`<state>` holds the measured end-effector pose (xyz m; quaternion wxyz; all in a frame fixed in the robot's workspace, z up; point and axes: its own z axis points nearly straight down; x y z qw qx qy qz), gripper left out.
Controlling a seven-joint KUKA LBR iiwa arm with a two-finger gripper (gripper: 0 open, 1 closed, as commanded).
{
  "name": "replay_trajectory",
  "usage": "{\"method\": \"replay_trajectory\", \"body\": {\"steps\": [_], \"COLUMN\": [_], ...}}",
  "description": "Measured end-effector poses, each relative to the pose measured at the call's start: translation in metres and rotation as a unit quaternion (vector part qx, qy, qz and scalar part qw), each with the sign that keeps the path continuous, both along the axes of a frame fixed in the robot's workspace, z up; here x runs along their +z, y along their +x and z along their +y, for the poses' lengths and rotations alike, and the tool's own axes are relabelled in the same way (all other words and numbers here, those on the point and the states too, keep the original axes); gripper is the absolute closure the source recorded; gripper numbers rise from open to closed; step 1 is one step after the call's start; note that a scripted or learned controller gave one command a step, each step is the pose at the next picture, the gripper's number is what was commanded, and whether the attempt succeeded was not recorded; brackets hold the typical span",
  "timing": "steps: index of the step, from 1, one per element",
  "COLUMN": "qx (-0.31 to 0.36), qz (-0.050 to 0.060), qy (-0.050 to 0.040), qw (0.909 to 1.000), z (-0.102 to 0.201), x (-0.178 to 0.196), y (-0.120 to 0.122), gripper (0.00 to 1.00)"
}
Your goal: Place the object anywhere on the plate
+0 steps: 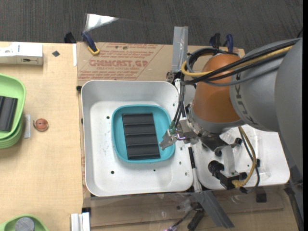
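Observation:
A teal plate (119,139) rests in the left white bin (96,177). On the plate lies a dark ribbed rectangular object (140,135), lengthwise, covering most of the plate's middle. My gripper (169,137) hangs at the plate's right rim, just right of the dark object, under the orange band of the arm (216,97). Nothing is visible between the gripper's tips; the arm hides much of it.
The right white bin (269,172) lies mostly under the arm, with cables and fittings over it. A cardboard sheet (120,61) sits behind the left bin. A green dish (14,88), a small white box (21,54) and a small round copper piece (41,124) are on the wooden bench at left.

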<state>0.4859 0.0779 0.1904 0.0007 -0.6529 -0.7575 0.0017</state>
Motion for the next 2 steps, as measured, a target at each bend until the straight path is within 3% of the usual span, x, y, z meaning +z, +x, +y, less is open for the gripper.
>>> {"method": "replay_trajectory", "body": {"steps": [1, 2], "qx": [0.029, 0.029], "qz": [0.0, 0.0], "qy": [-0.0001, -0.0001], "qw": [0.9996, 0.9996], "z": [-0.0465, -0.0465], "x": [0.0064, 0.0064], "y": [0.0303, 0.0303], "gripper": [0.0, 0.0]}}
